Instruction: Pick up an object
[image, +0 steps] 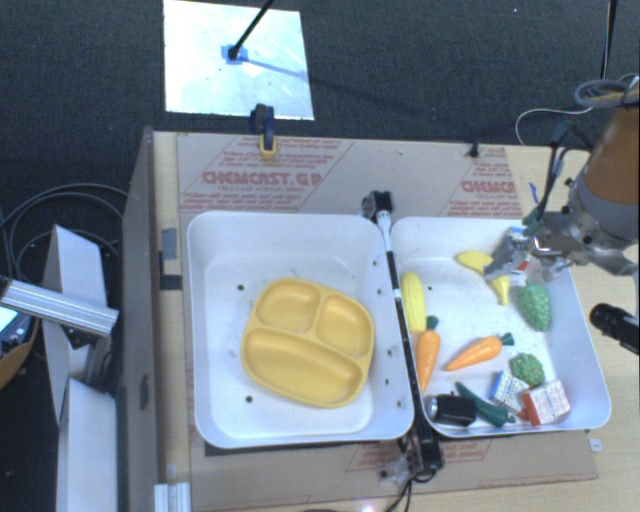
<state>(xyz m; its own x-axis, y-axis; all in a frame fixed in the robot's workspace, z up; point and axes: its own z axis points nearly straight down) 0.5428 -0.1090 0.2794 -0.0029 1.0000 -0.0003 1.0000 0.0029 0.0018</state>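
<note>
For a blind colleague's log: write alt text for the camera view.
The grey arm's hand hovers over the far end of the right white bin, which holds small plastic toy foods: a yellow corn cob, two orange carrots and green vegetables. The left white bin holds a yellow three-compartment plastic tray.

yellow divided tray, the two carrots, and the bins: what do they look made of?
Yellow divided tray: likely moulded plastic, matte, one even colour with soft rounded compartment edges.
Carrots and: probably toy plastic or rubber, saturated uniform orange, smooth, with green tops.
Bins and: look like thin formed white plastic, slightly glossy, with rounded corners and rolled rims. Foam cannot be ruled out.
</note>
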